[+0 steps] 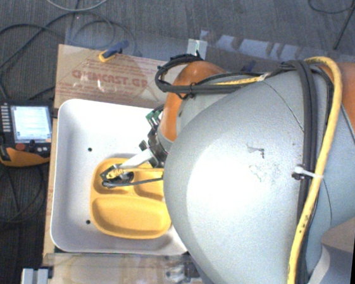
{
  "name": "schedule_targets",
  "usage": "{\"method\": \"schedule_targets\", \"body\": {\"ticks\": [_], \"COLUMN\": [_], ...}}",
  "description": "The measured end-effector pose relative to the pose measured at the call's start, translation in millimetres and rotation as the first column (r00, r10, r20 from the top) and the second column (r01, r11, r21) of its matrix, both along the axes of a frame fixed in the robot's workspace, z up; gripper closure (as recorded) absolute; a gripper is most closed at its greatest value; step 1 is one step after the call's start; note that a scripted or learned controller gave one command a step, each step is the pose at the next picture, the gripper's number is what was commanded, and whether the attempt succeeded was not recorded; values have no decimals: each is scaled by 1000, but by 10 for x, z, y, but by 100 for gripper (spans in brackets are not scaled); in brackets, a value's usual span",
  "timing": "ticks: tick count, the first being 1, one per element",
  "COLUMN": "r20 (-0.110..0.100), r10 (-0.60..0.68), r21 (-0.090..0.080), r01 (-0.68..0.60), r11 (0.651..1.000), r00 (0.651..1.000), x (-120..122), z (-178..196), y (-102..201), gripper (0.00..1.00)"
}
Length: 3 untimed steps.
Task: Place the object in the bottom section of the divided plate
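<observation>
Over the white bin (74, 158), toward its right side, sits the yellow divided plate (130, 219). The hand (123, 175) reaches into the plate's upper-left section, its two fingers apart around a small dark-and-gold object (115, 175) lying there; whether they grip it cannot be told. The wide bottom section lies just beside, across a low ridge. Judgement: close firmly, lift clear of the ridge, then lower toward the bin's near edge before releasing.
</observation>
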<state>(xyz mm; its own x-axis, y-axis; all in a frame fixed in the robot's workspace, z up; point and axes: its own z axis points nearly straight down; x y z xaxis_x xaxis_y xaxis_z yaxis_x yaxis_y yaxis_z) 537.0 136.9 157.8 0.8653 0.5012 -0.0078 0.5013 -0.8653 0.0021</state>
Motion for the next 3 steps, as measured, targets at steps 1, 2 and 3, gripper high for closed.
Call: {"method": "schedule_targets", "body": {"ticks": [1,2,3], "r20": [2,1,-4], "r10": [-27,-82,-37], "r21": [1,5,3], "r01": [27,82,37], "r11": [1000,997,999], "r00": [1000,997,999], "x": [1137,1110,-30], "z": [730,885,-533], "y": [-416,17,458], "gripper": [0,0,0]}}
